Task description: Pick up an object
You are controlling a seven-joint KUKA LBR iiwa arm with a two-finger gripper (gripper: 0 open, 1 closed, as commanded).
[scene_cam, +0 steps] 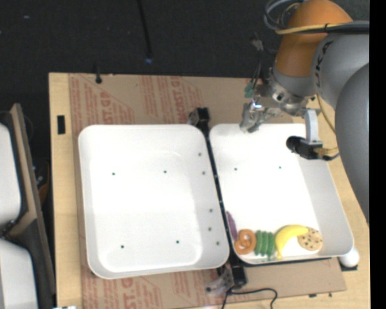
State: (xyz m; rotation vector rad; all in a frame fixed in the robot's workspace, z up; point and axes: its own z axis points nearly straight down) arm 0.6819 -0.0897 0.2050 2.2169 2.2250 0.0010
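Hovering at approx 12 o'clock over right bin, near its far rim: gripper, nothing visibly between fingers; open/closed – can't tell. Objs clustered at bin's 6 o'clock edge: pretzel, green piece, banana, cookie. Left bin at 9 o'clock.

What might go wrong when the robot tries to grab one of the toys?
The gripper hangs over the right bin's far edge, while the toys sit at the near edge. The banana, cookie, green piece and pretzel are bunched together against the wall, so it might miss, or nudge others.
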